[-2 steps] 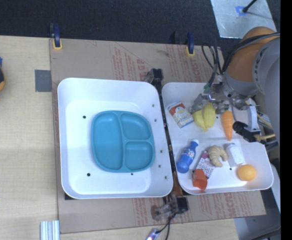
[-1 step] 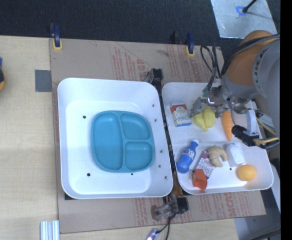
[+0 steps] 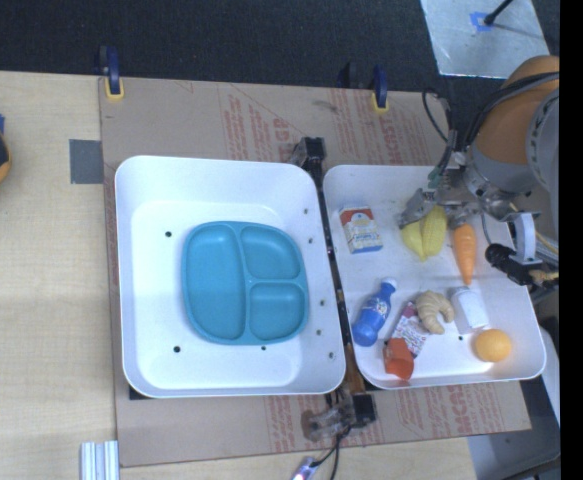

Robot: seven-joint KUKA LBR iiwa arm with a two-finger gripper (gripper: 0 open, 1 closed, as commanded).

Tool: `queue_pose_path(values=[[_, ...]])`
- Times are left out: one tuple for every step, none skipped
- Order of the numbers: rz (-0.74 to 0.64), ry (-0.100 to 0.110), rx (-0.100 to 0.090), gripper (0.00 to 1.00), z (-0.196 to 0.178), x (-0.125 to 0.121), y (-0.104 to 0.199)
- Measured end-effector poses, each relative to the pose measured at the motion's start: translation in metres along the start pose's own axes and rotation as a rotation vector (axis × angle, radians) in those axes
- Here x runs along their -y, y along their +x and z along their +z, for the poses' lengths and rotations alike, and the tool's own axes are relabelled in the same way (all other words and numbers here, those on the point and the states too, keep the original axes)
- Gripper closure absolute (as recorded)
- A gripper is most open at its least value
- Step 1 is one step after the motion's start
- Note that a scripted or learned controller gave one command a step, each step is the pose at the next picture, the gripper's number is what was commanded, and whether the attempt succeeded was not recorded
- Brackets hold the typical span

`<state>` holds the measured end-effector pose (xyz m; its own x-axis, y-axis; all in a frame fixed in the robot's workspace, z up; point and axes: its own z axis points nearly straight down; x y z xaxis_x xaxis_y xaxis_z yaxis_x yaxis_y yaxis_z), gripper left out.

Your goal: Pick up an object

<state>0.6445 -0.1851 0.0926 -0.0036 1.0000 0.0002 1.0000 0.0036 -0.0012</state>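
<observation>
Your gripper (image 3: 433, 204) sits low in right bin (image 3: 371, 180), fingers at top of yellow banana (image 3: 426, 236); whether they clamp it, you cannot tell. Carrot (image 3: 465, 251) just right of banana. Blue bottle (image 3: 373, 313), orange (image 3: 491, 345) nearer front. Blue divided tray (image 3: 245, 281) in left bin (image 3: 131, 268).
</observation>
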Motion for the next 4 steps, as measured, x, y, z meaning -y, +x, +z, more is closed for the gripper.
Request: queue_pose_path(values=[[0.0, -0.001, 0.001, 0.0, -0.081, -0.009, -0.027], [-0.002, 0.003, 0.001, 0.0, -0.024, 0.037, -0.026], [-0.001, 0.003, 0.0, 0.0, 0.001, 0.097, -0.026], [-0.003, 0.001, 0.0, 0.0, 0.001, 0.051, 0.043]])
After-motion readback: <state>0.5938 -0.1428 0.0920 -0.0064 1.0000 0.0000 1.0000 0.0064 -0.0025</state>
